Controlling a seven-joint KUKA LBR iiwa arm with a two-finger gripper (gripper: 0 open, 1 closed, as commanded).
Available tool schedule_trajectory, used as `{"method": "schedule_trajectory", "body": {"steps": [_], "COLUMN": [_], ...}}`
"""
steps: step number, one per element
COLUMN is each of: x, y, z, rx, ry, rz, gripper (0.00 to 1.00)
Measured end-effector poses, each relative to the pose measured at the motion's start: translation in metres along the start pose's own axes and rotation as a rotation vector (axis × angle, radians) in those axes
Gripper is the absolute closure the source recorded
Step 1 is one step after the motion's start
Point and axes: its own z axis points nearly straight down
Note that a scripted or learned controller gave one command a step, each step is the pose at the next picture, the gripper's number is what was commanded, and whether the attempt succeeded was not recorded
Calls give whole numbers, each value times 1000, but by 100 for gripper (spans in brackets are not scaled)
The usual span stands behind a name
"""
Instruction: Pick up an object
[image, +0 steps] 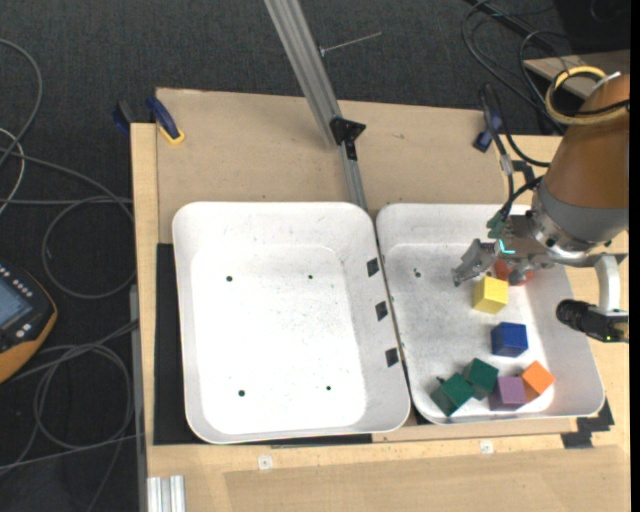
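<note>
Several small blocks lie in the right bin. A yellow cube sits near its middle, and a blue cube lies a little below that. An orange cube, a purple cube and two dark green blocks cluster at the front edge. My gripper hangs just above the yellow cube, open, one finger spread out to the left. A bit of red shows under the gripper; I cannot tell what it is. Nothing is held between the fingers.
The left bin stands beside the right one, with a row of black clips between them. A slanted metal pole rises behind the bins. The arm's orange band looms over the right bin's far right corner.
</note>
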Motion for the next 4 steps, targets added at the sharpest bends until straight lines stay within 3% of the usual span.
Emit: {"method": "schedule_trajectory", "body": {"steps": [2,3,4], "x": [9,9,9], "y": [-7,-8,-6], "z": [94,117,104], "rx": [7,5,-1], "ry": [2,1,1], "rz": [0,0,0], "gripper": [0,0,100]}}
